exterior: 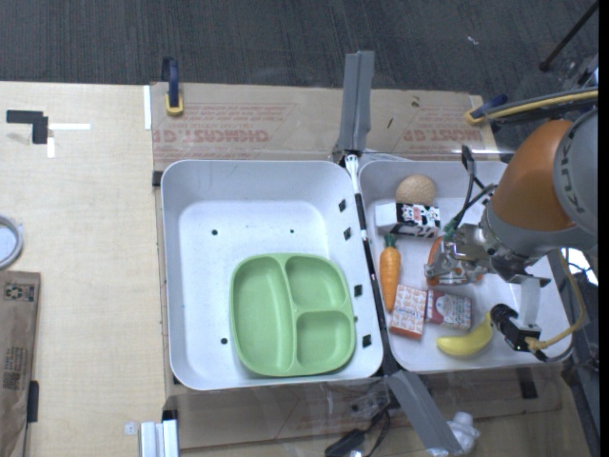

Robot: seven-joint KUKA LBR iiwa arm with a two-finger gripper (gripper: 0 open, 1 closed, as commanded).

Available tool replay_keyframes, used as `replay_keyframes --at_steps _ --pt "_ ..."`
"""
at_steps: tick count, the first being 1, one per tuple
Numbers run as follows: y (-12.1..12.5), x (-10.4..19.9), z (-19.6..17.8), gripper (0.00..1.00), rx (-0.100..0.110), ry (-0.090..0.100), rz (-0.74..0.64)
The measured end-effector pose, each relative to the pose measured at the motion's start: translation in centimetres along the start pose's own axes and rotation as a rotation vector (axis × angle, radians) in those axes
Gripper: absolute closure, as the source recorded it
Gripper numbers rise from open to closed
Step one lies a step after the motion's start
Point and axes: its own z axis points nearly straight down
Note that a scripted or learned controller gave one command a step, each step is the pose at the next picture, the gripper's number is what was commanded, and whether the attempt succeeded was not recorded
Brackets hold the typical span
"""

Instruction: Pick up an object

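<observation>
I have the tool [449, 267] low in the right bin [552, 350], over the small packets [451, 309] near its middle. Whether it is open or closed, I cannot tell. Nothing looks lifted yet, so the pick remains.

- A robotics lab, going by the staged setup.
- Pale wooden surface [86, 255] with two white bins [181, 255] clamped [172, 89] side by side.
- Toy food such as a banana [466, 339] and carrot [389, 272].
- Dark carpet floor [238, 17] behind.
</observation>
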Motion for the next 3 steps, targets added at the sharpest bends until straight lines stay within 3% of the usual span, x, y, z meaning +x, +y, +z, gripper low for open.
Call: replay_keyframes --at_steps 1,2,3 --pt "3.8 4.7 -8.7 1.0 0.007 0.001 -0.19" --pt "-1.0 5.8 -8.7 1.0 0.009 0.001 -0.116" --pt "1.8 7.5 -12.5 1.0 0.008 -0.001 0.054"
